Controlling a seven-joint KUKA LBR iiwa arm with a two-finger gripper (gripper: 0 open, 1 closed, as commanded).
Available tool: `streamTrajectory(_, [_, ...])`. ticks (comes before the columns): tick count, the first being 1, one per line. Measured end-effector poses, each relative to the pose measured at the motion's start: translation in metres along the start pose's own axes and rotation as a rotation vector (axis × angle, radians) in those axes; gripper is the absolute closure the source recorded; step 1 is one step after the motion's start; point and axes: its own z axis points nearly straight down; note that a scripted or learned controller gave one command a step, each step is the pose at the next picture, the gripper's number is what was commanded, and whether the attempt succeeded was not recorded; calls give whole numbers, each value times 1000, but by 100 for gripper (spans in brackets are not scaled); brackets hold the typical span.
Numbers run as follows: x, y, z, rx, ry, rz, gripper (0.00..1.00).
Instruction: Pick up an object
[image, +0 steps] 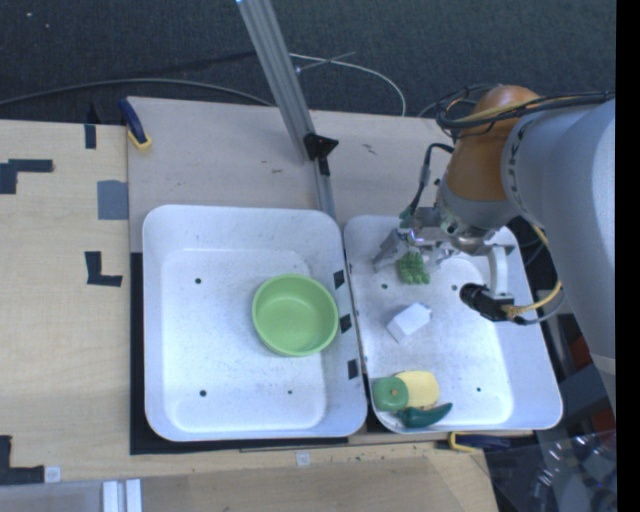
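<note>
Hovering tool (408, 250) over small green ridged block (412, 267) in right white bin (520, 400); finger state unclear.

We count two white bins (160, 300) on the counter (60, 300). We also see one green bowl (294, 315), one white block (409, 321), one small green piece (412, 267) and one yellow-and-green toy (412, 393).

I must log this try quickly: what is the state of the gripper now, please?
Gripper: fingers spread open, over the small green object in the right bin; holding nothing.
</note>
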Motion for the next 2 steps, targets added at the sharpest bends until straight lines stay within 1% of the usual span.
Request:
streamTrajectory(1, [-2, 5, 37, -21, -7, -1, 0])
streamTrajectory(2, [0, 6, 24, -26, -4, -3, 100])
